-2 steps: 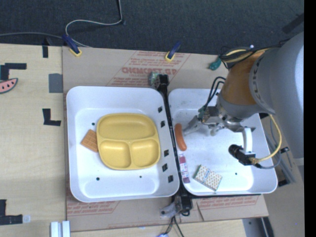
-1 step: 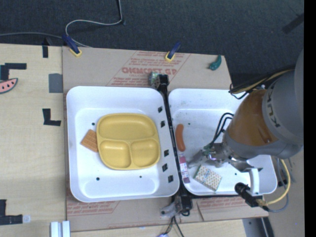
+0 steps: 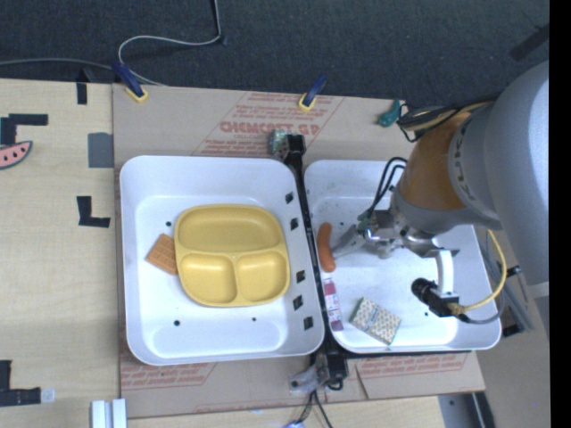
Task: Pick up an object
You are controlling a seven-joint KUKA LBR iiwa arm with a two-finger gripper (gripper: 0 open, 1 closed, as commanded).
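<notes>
- Packet [image 3: 376, 320], patterned and square, lying flat on the floor of the right bin [image 3: 464, 333] toward 6 o'clock; nothing touches it.
- Wrapper strip [image 3: 332, 302], narrow, pink and white, lying along the right bin's wall at 8 o'clock, just below the sausage.
- Plate [image 3: 234, 254], yellow, three compartments, resting in the left bin [image 3: 152, 328] and taking up most of its floor.
- Cracker [image 3: 162, 254], tan and flat, at 9 o'clock of the plate, partly tucked under its rim.
- Sausage [image 3: 326, 246], orange-red, small and oblong, lying at 9 o'clock in the right bin, close against the divider between the bins; judged the likely object of the pick, being nearest the fingers.
- Gripper [image 3: 350, 242], reaching leftward from the wrist; its metal tips lie just beside the sausage at its 3 o'clock. Whether the tips are apart or together cannot be told; nothing is seen between them.
- Arm [image 3: 446, 176], grey with an orange band, coming in from 3 o'clock over the right bin.
- Step in hand, as judged: approach to a grasp, object not yet lifted.
- Next move, as judged: tips must straddle the sausage across its narrow width; the nearby wall leaves little room on the far side, so a glancing contact could roll it away.
</notes>
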